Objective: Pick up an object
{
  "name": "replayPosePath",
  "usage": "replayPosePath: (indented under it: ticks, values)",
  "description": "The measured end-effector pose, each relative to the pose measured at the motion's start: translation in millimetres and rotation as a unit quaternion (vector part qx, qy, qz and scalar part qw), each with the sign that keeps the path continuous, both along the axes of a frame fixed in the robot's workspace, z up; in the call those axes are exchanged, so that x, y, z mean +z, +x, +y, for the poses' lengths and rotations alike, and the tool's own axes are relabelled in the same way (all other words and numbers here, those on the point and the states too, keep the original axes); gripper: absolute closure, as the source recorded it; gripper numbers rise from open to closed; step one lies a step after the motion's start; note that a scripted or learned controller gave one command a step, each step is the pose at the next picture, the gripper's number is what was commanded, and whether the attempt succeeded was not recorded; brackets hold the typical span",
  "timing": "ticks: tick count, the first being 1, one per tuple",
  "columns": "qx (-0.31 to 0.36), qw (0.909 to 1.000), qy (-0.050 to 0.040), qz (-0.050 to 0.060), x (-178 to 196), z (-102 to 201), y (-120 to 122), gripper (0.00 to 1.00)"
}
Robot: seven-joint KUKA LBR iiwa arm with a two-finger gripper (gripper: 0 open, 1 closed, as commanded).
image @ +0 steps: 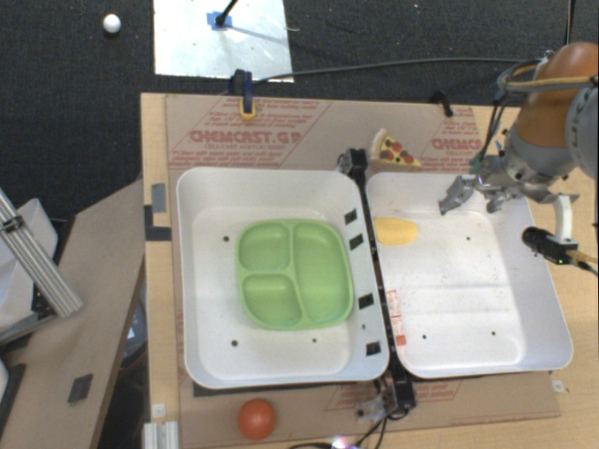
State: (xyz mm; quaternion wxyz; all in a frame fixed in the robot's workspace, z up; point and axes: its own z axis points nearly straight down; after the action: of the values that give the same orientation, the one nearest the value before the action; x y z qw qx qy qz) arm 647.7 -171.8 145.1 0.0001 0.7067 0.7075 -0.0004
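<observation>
Your pincer (pixel 473 195) hangs over the right bin (pixel 487 344), its fingers spread wide with nothing between them. The yellow piece (pixel 395 232) lies at that bin's left wall, apart from the pincer.

Grey arm with orange band (pixel 562 110) cut off by right edge. Orange ball (pixel 255 419) near bottom edge: material unclear. Gripper (pixel 473 195) too small to resolve.

left bin (pixel 201 251) | right bin (pixel 487 340) | white ball (pixel 111 23) on dark floor, far upper left
</observation>
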Motion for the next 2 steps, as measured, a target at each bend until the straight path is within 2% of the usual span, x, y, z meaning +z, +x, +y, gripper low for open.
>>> replayPosePath:
  ticks: [1,2]
  values:
    - [0.000,1.0000,0.0000,0.000,-41,-1,1,0.00]
    - [0.001,1.0000,-0.0003,-0.003,-27,-1,3,1.00]
